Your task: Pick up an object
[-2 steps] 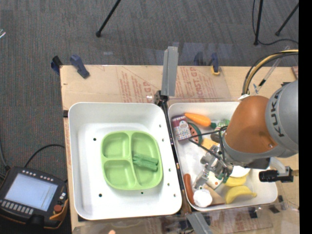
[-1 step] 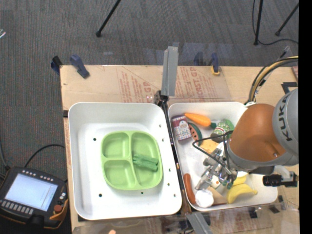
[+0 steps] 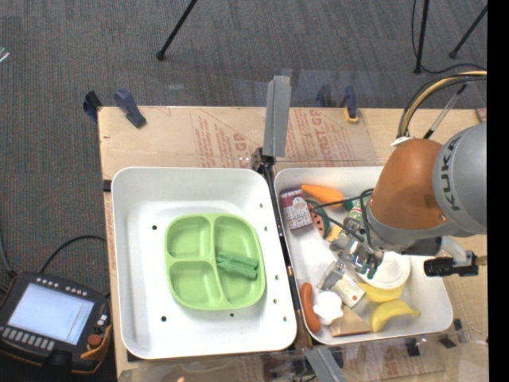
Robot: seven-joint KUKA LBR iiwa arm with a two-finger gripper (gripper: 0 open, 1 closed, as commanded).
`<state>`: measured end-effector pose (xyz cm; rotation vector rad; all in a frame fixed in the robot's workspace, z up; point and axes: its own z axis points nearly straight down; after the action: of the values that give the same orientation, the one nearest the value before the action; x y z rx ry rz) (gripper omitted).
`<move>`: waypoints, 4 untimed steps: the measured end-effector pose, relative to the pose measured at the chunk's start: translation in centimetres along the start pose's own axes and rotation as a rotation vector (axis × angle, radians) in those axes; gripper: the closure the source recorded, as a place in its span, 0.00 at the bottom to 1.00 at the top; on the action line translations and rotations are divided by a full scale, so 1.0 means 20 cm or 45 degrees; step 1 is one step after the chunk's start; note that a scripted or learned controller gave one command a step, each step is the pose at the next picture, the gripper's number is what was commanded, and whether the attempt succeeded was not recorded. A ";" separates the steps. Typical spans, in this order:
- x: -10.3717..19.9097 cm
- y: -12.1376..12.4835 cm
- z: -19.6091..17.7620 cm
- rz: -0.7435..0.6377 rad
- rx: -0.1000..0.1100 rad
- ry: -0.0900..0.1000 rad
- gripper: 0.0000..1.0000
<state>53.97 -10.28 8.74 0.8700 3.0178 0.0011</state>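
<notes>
- Pincer (image 3: 347,263) sitting low in the right bin (image 3: 439,313), lower right of frame, tip down among clutter; cannot tell how far it is opening or whether anything is caught in it, too small and cluttered there.
- Arm (image 3: 413,193) coming in from the right edge, wrist hanging over the bin's middle, likely reaching for a pick.
- Candidate objects crowding right bin: banana (image 3: 391,314) at lower right, white cup (image 3: 391,270) just beside the pincer, red sausage-like piece (image 3: 309,306) at lower left of that bin, carrot (image 3: 322,192) and small dark can (image 3: 297,211) toward the top.
- Items lying touching or overlapping, so a clean grasp is looking tricky.
- Left bin (image 3: 131,213) holding green divided tray (image 3: 215,261) with green piece (image 3: 238,263) lying across its divider, well apart from the pincer.
- Nothing visibly lifting yet; judging the pick as not done.
</notes>
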 end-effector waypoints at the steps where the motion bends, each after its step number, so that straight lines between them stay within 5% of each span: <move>1: -0.31 0.23 0.00 -0.044 0.000 -0.001 0.00; 2: -0.22 -0.34 0.00 -0.087 0.004 0.004 0.00; 3: -0.44 -0.06 0.01 -0.036 0.002 0.007 0.00; 4: -0.37 0.23 0.00 -0.029 0.016 -0.005 0.00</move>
<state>62.66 -10.32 8.73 0.8350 3.0271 -0.0191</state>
